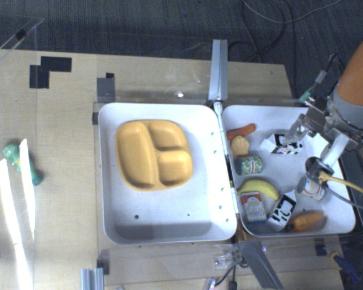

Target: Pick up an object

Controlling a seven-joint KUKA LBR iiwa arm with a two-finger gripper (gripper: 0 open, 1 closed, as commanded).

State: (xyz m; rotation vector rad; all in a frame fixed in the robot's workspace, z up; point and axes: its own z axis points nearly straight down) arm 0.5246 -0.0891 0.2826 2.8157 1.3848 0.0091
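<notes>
The right bin [345, 222] holds several small things. A red sausage [242, 130] and a yellow lumpy piece [239, 145] lie at its far left, with a green can [249, 164] below them. Nearer the front are a banana [259, 189], a red and white carton [254, 208], a black and white packet [282, 211] and an orange carrot [307, 221]. Another black and white piece [285, 144] lies near the bin's middle. My gripper [317, 142] hangs over the right half of this bin, just right of that piece and above a small jar-like thing [313, 188].
The left bin [169, 222] holds a yellow divided tray [154, 154]. A metal post [218, 71] stands at the back between the bins. A yellow cable [346, 185] runs from the right into the right bin. A green thing [15, 156] and white strips lie far left.
</notes>
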